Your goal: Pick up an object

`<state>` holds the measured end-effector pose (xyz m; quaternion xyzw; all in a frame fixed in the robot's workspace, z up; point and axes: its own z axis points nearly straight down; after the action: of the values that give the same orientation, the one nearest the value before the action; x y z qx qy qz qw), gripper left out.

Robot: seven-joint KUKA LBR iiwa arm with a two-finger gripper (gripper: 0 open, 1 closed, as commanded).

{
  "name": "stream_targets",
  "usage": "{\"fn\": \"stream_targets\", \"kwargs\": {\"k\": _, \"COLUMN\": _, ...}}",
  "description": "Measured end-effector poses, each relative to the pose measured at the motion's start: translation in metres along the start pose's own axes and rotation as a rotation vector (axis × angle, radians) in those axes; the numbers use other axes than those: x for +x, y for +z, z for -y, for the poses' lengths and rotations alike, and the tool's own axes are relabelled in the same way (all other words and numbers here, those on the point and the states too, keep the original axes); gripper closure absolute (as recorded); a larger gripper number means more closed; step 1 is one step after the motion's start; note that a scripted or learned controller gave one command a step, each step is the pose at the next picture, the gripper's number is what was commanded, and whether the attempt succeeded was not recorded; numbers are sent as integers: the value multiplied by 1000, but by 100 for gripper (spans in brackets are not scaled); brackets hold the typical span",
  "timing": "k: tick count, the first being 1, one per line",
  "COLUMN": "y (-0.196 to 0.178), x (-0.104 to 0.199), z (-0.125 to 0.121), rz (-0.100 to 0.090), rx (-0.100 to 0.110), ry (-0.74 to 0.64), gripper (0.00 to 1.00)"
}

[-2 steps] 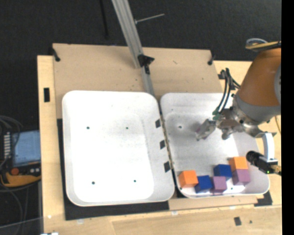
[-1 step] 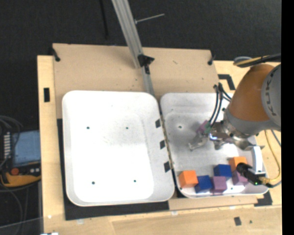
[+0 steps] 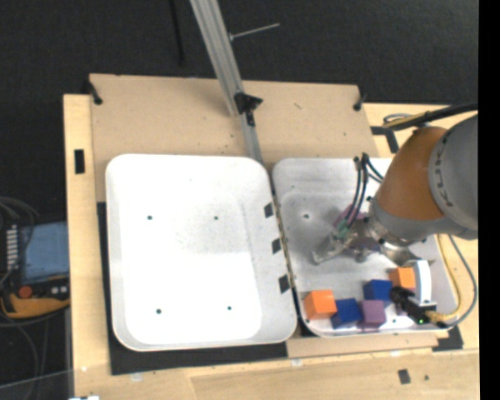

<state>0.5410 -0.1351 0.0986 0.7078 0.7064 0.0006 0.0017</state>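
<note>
The arm [image 3: 429, 177] rises nearest the camera, over the right bin [image 3: 304, 182]. Its jaws [image 3: 343, 244] hang low above the bin floor; open or closed, I cannot tell. The blocks lie along the bin's front edge: orange block [image 3: 320, 303], blue block [image 3: 347, 313], purple block [image 3: 373, 312]. They look small, stiff and light, probably with smooth flat sides, so gripping two opposite faces seems best.

Right bin's [image 3: 293, 192] far side, hidden under the arm [image 3: 421, 182].
</note>
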Motion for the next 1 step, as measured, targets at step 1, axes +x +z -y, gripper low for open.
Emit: {"fn": "stream_targets", "kwargs": {"k": 1, "y": -11, "x": -1, "z": -1, "rz": -1, "rx": -4, "ry": 11, "gripper": 100}}
